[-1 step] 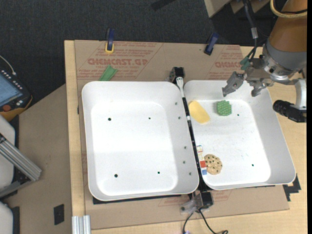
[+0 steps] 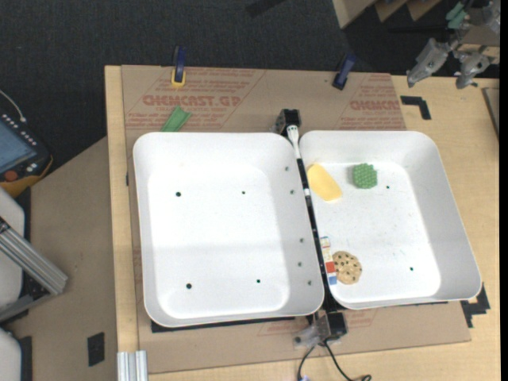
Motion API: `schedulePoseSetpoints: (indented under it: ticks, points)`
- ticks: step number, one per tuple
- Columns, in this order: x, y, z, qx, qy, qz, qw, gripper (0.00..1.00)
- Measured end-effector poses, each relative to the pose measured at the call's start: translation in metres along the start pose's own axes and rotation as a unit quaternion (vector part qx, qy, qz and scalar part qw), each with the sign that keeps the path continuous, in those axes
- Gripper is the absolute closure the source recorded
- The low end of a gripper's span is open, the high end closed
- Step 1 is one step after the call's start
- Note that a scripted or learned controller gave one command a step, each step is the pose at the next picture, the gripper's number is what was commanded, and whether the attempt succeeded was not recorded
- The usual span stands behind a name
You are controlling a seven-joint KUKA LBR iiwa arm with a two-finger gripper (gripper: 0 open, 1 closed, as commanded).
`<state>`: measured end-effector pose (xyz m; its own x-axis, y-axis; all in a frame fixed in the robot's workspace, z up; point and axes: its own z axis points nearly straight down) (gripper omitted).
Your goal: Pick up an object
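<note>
Three small objects lie in the right bin (image 2: 444, 213). A yellow rounded piece (image 2: 324, 182) rests near its left wall, and a green knobbly block (image 2: 364, 175) sits just right of that. A brown speckled cookie-shaped piece (image 2: 347, 267) lies near the front left corner, touching a small red and blue item (image 2: 331, 268). My gripper (image 2: 446, 66) hangs beyond the bench's far right corner, well above and behind the right bin. It stands open with nothing between its fingers (image 2: 423, 62).
The left bin (image 2: 159, 236) adjoins the right one along a black centre strip (image 2: 305, 205). A green flat piece (image 2: 175, 120) lies on the cardboard behind the left bin. Clamps (image 2: 178, 68) hold the board's far edge. A cable connector (image 2: 327, 328) sits at the front.
</note>
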<state>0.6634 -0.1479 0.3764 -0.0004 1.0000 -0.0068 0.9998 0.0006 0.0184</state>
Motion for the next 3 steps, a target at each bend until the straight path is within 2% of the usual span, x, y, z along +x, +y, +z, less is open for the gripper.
schedulePoseSetpoints:
  ticks: [1,2,3]
  points:
    - [0.002,-0.002,-0.003,0.005,0.001,-0.001,1.0000,1.00]
    - [-0.037,-0.066,0.026,0.012,0.004,0.003,0.9999,1.00]
    - [-0.061,-0.146,0.018,0.010,0.003,0.003,0.9999,1.00]
